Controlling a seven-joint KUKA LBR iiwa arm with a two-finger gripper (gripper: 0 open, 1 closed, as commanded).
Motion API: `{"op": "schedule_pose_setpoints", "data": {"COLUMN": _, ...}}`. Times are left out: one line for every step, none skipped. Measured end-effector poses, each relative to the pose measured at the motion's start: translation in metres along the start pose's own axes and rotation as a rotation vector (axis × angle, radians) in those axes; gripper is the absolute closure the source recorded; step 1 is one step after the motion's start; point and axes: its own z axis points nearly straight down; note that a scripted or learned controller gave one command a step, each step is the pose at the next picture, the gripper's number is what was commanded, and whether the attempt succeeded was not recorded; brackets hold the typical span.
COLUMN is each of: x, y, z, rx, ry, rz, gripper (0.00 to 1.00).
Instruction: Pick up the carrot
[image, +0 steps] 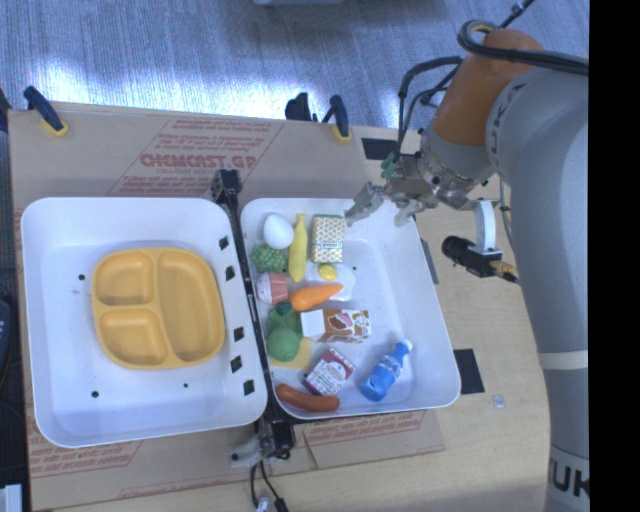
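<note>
My gripper (385, 203) hangs over the far right corner of the right bin (432, 330), at about one o'clock from the bin's middle, with my grey arm (540, 200) and its orange band (480, 90) reaching in from three o'clock. How far the gripper is open I cannot tell; nothing shows between its tips, and it is clear of the toys below.

The carrot (316, 296) lies on its side near the middle of the right bin, its thick orange end pointing toward three o'clock, at about seven o'clock from my gripper and well apart from it. Just at its twelve o'clock stands the yellow banana (298, 248), with a white egg (278, 231) at the banana's nine o'clock and a small yellow carton (328, 238) at its three o'clock. At the carrot's five o'clock lies a brown and white packet (346, 324); at its seven o'clock sit green vegetables (283, 335). Nearer the front rim are a red and white packet (330, 372), a blue bottle (386, 370) tilted toward one o'clock, and a sausage (308, 400) along the six o'clock edge.

The left bin (60, 400) holds a yellow divided plate (158, 306) with three compartments. Both bins rest on cardboard (190, 150) laid over the table (500, 400)
</note>
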Motion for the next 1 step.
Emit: {"op": "schedule_pose_setpoints", "data": {"x": 0.0225, "y": -0.0231, "z": 0.108, "rx": 0.003, "ry": 0.001, "rz": -0.023, "gripper": 0.0}}
